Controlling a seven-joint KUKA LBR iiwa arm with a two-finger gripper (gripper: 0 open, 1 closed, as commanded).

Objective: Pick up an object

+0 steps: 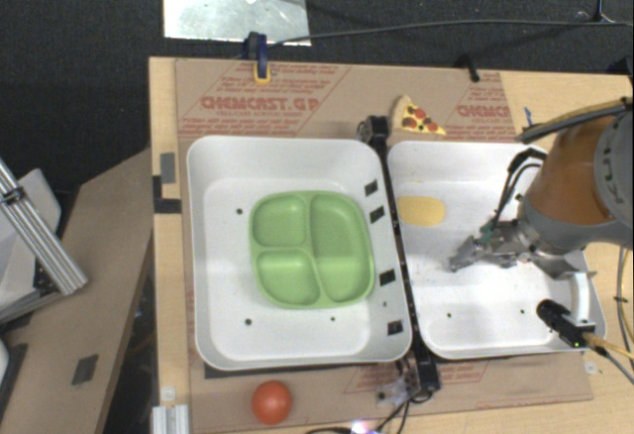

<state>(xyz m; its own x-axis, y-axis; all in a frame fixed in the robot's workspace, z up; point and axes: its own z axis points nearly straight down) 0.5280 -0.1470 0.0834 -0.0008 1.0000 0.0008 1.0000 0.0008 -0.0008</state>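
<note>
On the surface [327,85], a green divided plate [311,249] is seen in the left bin [213,254]. In the right bin [475,323], the gripper [464,257] is placed low; its jaws' state cannot be told. A yellow oval piece [422,212] lies just beyond it, apart.

Divided plate [312,249] sits in the left bin [213,224]. Flat oval thing [421,212] in the right bin [466,328]. Ball [271,401] out front, pizza slice [418,118] behind.

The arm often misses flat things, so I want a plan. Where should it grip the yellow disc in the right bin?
The yellow disc lies flat on the right bin floor, so probably come straight down and pinch across its shorter width, front to back. Its left edge sits near the bin wall, leaving less room there.
</note>
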